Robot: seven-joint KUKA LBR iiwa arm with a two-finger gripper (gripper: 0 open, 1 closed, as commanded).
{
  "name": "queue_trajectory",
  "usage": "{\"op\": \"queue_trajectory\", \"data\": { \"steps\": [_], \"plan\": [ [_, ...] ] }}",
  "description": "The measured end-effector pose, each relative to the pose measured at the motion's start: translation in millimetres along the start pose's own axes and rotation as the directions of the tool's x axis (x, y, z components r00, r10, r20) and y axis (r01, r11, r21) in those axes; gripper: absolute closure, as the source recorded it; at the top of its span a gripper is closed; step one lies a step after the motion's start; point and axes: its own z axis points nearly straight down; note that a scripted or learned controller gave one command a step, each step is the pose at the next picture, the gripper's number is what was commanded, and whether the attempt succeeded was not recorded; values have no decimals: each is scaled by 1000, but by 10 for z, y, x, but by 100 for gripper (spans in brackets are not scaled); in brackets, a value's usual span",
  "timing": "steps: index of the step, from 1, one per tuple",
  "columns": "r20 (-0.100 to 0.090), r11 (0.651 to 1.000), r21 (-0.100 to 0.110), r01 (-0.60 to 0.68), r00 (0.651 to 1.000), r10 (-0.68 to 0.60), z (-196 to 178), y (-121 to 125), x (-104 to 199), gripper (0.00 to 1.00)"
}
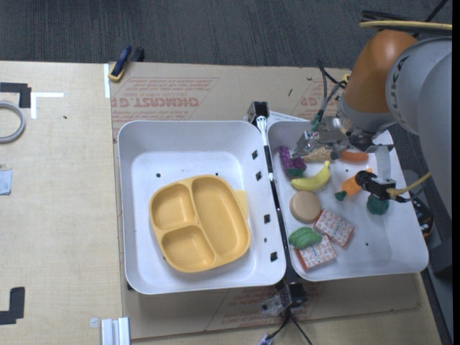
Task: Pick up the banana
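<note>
Nearest us in the right bin point(402, 254) lie two red-and-white packets point(325, 241) and a green leafy piece point(305, 236), with a tan disc point(306, 206) just beyond them. In the left bin point(136, 192) we see a yellow tray point(199, 223) with three compartments.

Farther back, the banana point(313, 179) lies in the right bin between the disc and the purple grapes point(292, 161), which are just beside it, perhaps touching its far end. To its right sit an orange carrot point(348, 187) and a dark green piece point(378, 204).

Farthest, the jaws point(317, 146) hang over the bin's far part, just behind the banana, under the arm's orange band point(379, 60). We cannot tell from this slant how they stand; nothing shows between them, so we judge the banana not yet taken.

The risks, as we judge them: the grapes crowd the banana's far side, so a descent slightly off could close on them instead, or pinch both. The banana's curved, smooth skin could also slip out or roll toward the disc.
</note>
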Motion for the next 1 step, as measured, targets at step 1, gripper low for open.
{"op": "queue_trajectory", "data": {
  "steps": [1],
  "plan": [
    [-3,973,23,228,974,-228,288,-456,-73,0]
  ]
}}
